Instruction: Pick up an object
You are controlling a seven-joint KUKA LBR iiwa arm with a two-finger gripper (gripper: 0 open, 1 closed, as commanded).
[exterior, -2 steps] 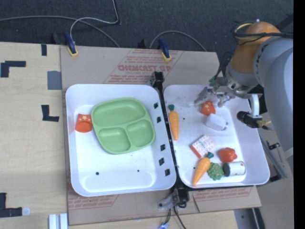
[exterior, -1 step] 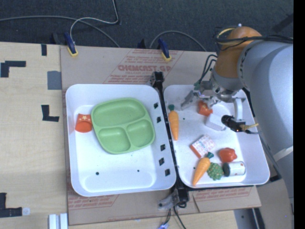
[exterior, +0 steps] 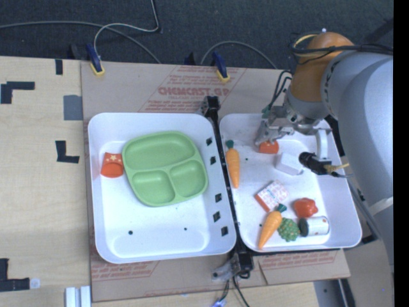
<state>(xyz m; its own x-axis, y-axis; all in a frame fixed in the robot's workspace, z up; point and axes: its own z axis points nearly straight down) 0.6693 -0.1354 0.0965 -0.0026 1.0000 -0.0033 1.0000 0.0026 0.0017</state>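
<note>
— Where can I get in?
— The left bin: bare floor in front of the green plate.
— And the right bin?
— My arm covers the back; carrots, a box and a can crowd the front.

Landmark: the black clip divider between the 2 shallow white plastic bins.

Left of divider:
- 1 light green three-compartment plate
- 1 small orange-red cup

Right of divider:
- 2 orange toy carrots
- 2 red rounded toys
- 1 green broccoli toy
- 1 small patterned box
- 1 white block
- 1 white can
</note>
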